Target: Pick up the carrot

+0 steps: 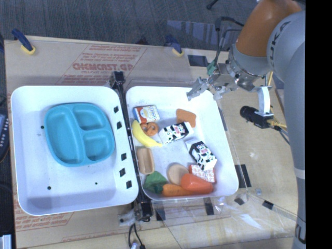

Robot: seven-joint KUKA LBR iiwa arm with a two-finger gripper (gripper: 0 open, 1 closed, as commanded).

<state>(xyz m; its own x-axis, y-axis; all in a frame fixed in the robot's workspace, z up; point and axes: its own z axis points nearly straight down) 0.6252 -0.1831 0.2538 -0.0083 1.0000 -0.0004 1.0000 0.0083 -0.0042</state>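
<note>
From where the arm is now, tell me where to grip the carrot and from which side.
Grip the carrot around its orange middle, coming from above. It lies flat along the right bin's near wall, leafy end against the green piece, red pepper crowding its other end, so only top access looks open.

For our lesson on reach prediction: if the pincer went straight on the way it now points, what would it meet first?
The pincer points left and down over the right bin's far rim. Its line probably lands on bare bin floor, then the small carton; depth is unclear from this slant.
</note>
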